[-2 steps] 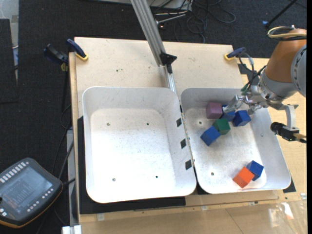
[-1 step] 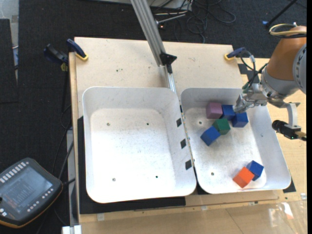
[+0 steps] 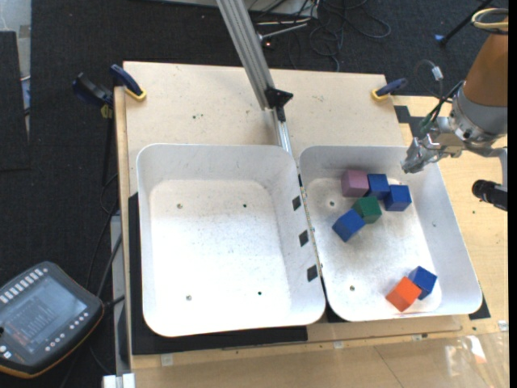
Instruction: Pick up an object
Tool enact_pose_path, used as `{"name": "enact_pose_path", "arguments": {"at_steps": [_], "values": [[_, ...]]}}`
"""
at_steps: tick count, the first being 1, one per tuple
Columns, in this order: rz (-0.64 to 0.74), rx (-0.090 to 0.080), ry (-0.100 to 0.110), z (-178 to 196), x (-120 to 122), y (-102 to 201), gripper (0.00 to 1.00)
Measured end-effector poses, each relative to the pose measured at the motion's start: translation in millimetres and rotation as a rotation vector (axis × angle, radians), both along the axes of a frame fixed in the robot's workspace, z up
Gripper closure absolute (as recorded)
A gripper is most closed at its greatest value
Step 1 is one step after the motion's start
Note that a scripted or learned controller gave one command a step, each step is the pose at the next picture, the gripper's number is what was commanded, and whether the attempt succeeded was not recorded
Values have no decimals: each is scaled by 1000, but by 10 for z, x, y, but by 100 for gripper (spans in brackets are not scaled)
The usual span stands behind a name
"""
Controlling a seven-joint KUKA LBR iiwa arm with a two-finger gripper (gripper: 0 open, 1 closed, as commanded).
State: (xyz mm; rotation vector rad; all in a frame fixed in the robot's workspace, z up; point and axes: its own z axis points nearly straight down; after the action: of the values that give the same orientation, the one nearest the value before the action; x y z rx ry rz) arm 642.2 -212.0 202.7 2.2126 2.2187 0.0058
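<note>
Blocks cluster in the right bin (image 3: 452,241): pink block (image 3: 354,182) and blue block (image 3: 397,196) nearest my hand (image 3: 414,162), which hovers over the bin's far rim. Its opening, I cannot tell. I'm approaching; next I should descend over one block.

Robotics lab: clamped bench (image 3: 242,103), teach pendant (image 3: 44,318), floor cables (image 3: 355,23).

A pale wooden bench (image 3: 210,95) carries two shallow white bins side by side: the left bin (image 3: 153,168) and the right bin (image 3: 452,241). Blue-and-yellow clamps grip its far-left corner (image 3: 128,83) and far-right corner (image 3: 388,89).
</note>
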Motion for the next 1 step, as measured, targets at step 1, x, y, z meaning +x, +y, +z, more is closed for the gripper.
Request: {"name": "enact_pose_path", "arguments": {"at_steps": [1], "values": [[0,1,2,359,14,-1,100]]}}
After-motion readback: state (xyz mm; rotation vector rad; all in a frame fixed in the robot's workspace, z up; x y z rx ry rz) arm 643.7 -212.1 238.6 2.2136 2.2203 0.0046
